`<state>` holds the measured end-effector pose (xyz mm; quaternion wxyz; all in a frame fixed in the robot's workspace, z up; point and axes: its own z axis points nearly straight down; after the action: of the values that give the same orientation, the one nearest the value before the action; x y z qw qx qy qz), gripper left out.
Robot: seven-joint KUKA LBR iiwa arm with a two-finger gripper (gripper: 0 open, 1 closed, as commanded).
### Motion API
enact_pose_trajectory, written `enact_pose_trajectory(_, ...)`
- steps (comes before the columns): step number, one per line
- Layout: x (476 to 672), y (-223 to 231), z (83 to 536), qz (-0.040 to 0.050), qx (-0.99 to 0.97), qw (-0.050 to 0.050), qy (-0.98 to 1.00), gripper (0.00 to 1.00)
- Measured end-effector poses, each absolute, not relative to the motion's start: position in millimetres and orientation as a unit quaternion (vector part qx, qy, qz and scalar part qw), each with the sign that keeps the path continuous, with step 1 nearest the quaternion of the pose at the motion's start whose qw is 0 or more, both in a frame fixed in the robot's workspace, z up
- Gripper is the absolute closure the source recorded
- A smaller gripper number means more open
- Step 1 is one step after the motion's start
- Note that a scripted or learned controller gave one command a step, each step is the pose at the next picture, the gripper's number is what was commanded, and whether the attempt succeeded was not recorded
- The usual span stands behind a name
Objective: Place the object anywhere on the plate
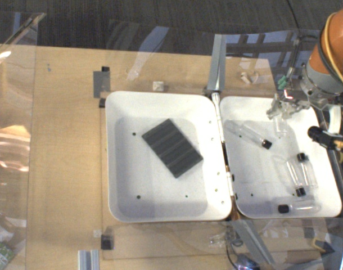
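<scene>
The plate (172, 147) is a dark grey ribbed rectangle lying at a slant in the middle of the left bin (121, 167). Three clear tubes with black caps lie in the right bin (256, 201): one tube (249, 133) near its back left, one tube (300, 173) at its right, one tube (299, 207) along its front edge. My gripper (280, 117) hangs over the back right of the right bin, above and to the right of the first tube, apart from it. Nothing shows in its grasp.
The arm's orange band (335, 44) and grey wrist reach in at the upper right. A metal divider post (216, 61) stands behind the seam between the bins. Small brackets sit on the wooden bench around the left bin.
</scene>
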<state>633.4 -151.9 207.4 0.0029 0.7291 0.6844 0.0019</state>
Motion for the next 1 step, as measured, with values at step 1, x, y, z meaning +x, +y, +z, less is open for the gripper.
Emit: enact_pose_trajectory(1,669.8,-179.8,219.5,0.0007,0.703,0.002,0.711,1.0)
